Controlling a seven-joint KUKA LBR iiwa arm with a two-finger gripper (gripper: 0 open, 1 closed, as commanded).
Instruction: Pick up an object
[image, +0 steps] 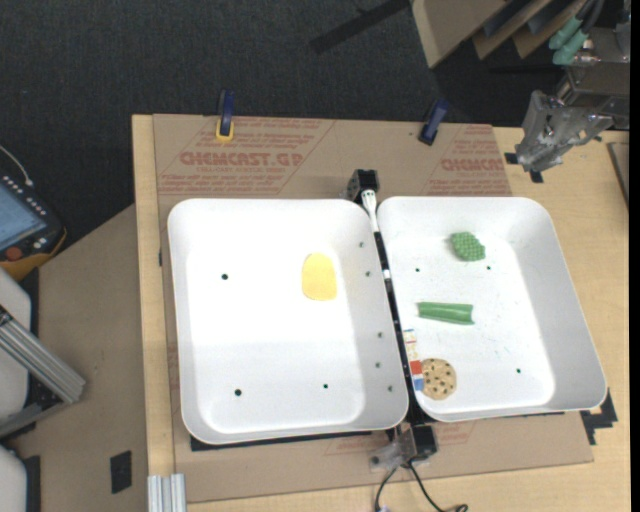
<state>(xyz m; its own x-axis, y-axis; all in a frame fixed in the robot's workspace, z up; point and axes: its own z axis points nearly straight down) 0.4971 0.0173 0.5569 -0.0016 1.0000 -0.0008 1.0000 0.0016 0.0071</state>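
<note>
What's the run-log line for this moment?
gripper: above bench, beyond right bin | left bin: yellow piece | right bin: green bumpy piece, green bar, cookie | nothing picked up yet

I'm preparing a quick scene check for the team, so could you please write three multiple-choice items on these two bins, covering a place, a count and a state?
1. Where does the yellow piece lie?
A. left bin
B. right bin
C. on the cardboard

2. How many objects lie in the right bin?
A. one
B. three
C. five

3. Where is the tool?
A. pressed on the cookie
B. down in the left bin
C. up beyond the right bin's far corner, away from the objects

Answers:
1 A: the yellow piece rests in the left bin.
2 B: the right bin holds a green lump, a green stick and a cookie.
3 C: the tool hangs past the bin's rim.
</note>
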